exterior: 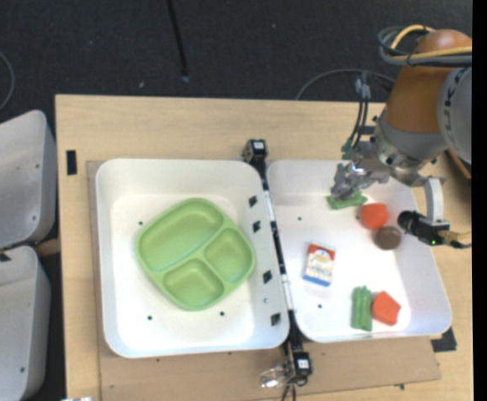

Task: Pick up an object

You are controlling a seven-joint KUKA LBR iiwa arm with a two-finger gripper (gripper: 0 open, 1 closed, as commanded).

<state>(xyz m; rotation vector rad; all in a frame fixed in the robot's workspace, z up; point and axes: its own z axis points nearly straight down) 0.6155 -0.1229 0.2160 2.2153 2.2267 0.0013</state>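
The right bin [410,303] holds several small objects: an orange ball-like piece [375,215], a brown round piece [388,237], a red and white small box [319,265], a green stick [361,308] and an orange block [386,307]. A small green piece [346,197] lies near the bin's far edge. My gripper [348,180] hangs right over this green piece, its tips at or touching it. The grey arm with its orange band reaches in from the upper right.
The left bin [118,307] carries a green divided plate [195,253] with three compartments. A black clip-lined divider [270,241] separates the bins. Cables run near the arm at the right edge, and a white chair stands off the bench to the left.
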